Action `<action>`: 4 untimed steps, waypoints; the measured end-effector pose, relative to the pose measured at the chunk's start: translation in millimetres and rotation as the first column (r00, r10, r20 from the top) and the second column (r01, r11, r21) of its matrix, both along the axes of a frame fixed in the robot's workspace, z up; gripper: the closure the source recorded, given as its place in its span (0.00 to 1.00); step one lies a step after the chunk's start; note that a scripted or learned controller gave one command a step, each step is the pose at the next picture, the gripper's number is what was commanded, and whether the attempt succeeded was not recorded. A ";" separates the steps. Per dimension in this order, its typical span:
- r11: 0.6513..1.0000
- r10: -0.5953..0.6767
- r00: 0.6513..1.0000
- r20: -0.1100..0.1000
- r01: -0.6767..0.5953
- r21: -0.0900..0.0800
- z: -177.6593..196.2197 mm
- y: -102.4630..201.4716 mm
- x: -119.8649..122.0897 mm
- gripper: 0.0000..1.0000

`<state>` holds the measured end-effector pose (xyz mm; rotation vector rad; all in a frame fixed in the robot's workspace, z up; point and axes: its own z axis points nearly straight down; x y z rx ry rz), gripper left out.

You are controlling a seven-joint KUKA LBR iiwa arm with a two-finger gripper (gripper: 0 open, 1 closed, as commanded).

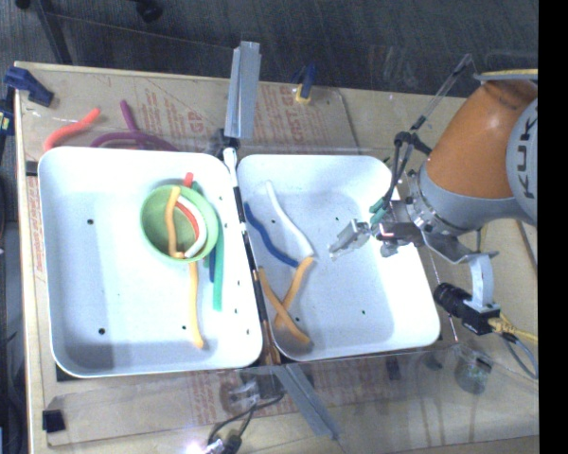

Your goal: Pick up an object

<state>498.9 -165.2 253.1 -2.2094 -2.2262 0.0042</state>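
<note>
Arm poised over the right bin, nothing picked up yet.

The nearest pickable things lie in the left half of the right bin (pixel 412 320), at the frame's centre: a white strip (pixel 286 218), a blue strip (pixel 268 239) crossing beside it, and an orange strip (pixel 292 301) running toward the bin's lower left corner. The gripper (pixel 352 237) hangs over bare bin floor just right of them, with nothing visible between its fingers; whether they are spread or pressed together cannot be told. This looks like the approach step; next it should shift left and descend onto one strip. The overlapping strips and bin wall may hinder. The left bin (pixel 76 282) holds a green bowl (pixel 180 223) with more strips.
</note>
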 end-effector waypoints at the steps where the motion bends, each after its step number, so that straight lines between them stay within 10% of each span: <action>1: 0.999 -0.033 0.999 0.001 0.033 -0.002 -146.8 13.5 80.1 0.00; 2: 1.000 -0.006 1.000 0.004 0.006 -0.004 -159.1 30.2 68.6 0.00; 3: 1.000 -0.003 1.000 0.007 0.003 -0.003 -147.2 31.0 70.3 1.00; 4: 1.000 -0.002 1.000 0.007 0.002 -0.004 -147.2 31.0 70.2 0.00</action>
